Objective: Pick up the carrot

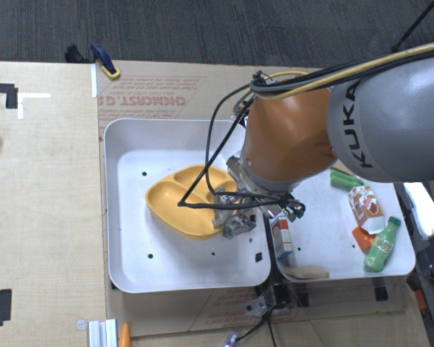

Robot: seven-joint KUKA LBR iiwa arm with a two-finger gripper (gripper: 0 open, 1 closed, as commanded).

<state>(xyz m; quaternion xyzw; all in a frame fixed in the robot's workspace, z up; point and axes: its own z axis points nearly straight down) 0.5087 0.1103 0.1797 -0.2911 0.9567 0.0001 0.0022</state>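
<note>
Carrot [362,238]: in right bin, well right of end effector [235,225]. End effector: over yellow plate [175,202] edge, left bin; finger state — cannot tell.

Grey arm [390,114] lettered KUKA; orange band [285,139]; black and yellow cables [332,74].
</note>
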